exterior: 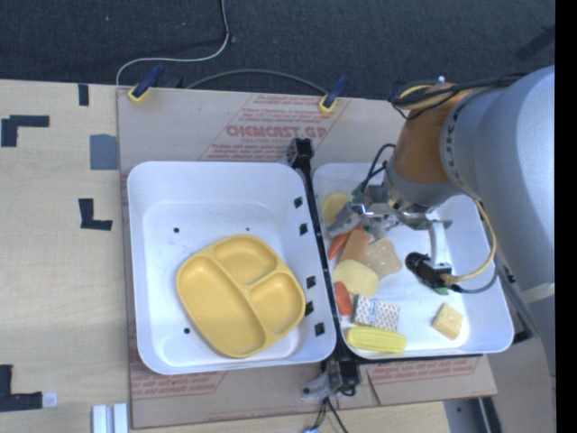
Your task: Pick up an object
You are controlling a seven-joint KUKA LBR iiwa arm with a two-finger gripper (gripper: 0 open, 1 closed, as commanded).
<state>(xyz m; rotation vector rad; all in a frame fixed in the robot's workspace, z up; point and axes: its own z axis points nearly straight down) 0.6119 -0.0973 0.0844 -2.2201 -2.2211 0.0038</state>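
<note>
While the arm [505, 142] reaches over the right bin [482, 332], I see my gripper [368, 210] low at that bin's left side, above an orange piece [353, 244]; whether it grips anything I cannot tell. Near the bin's front edge lie a corn cob [376, 339] and cheese wedge [447, 321], and beside it a yellow divided plate [239, 293] sits in the left bin [153, 197]

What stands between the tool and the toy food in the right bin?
Nothing visible does. The tool is low over the left part of the right bin, right above the crowded pile of toy food by the divider. The corn cob and cheese wedge lie apart, nearer the front.
</note>
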